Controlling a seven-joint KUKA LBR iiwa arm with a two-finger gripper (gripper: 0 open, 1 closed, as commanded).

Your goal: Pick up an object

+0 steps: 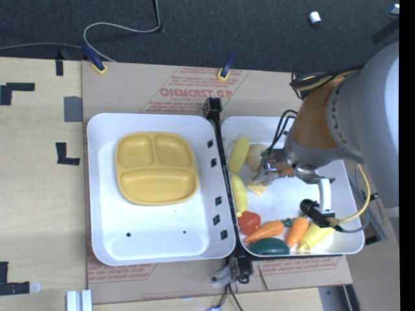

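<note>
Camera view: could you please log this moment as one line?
gripper low in right bin | over tan piece beside corn | grasp unconfirmed | yellow plate in left bin

Even, bright overhead light on my table (39,173); soft short shadows inside the white bins (104,173), mild glare, slightly soft low-res frame, my arm (382,115) blurred.

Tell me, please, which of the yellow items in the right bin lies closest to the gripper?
The corn cob at the bin's upper left, just left of the gripper; the other yellow pieces lie lower down.

A yellow divided plate (156,168) lies in the left white bin (104,193). Both bins rest on a cardboard sheet (188,91). Two clamps (226,67) grip its far edge.
</note>
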